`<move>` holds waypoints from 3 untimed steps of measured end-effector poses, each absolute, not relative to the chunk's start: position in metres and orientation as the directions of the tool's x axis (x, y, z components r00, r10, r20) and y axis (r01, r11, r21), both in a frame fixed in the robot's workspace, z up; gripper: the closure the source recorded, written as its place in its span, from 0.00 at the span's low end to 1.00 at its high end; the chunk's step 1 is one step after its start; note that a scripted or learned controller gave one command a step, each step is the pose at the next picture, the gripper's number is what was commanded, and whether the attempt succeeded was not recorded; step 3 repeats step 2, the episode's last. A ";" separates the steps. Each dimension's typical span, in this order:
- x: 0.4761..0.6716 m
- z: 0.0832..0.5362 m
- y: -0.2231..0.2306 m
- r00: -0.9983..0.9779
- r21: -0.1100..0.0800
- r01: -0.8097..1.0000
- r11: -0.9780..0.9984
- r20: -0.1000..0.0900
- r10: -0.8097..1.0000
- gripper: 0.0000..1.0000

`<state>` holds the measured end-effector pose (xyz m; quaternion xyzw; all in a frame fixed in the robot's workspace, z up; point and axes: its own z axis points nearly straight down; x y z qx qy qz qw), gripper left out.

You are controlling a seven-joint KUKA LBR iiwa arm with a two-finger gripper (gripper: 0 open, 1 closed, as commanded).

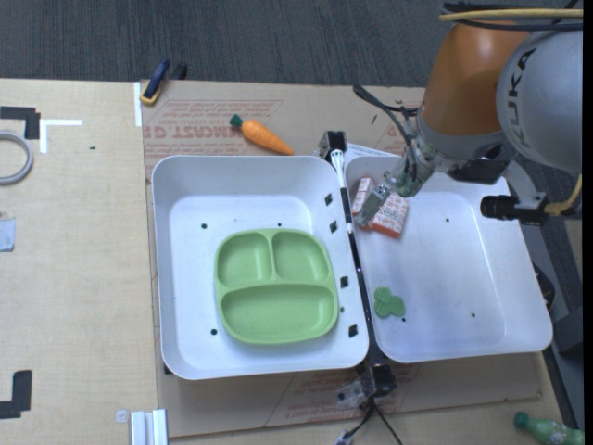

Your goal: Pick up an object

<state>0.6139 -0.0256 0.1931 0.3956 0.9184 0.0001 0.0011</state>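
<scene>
A grey robot arm's gripper sits low in the right bin, fingers clamped on a red-and-white snack packet, near a green toy.

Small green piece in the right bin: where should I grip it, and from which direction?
Come straight down on the small green piece and pinch across its narrower width. It lies flat and low on the right bin's floor, clear of the walls, so probably nothing blocks the fingers.
</scene>
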 end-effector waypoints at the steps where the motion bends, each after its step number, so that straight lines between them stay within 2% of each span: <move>1: 0.614 0.193 -0.026 -0.687 0.001 0.727 0.687 -0.002 0.727 0.00; 3: 0.614 0.193 -0.026 -0.687 0.001 0.727 0.687 -0.002 0.727 0.00</move>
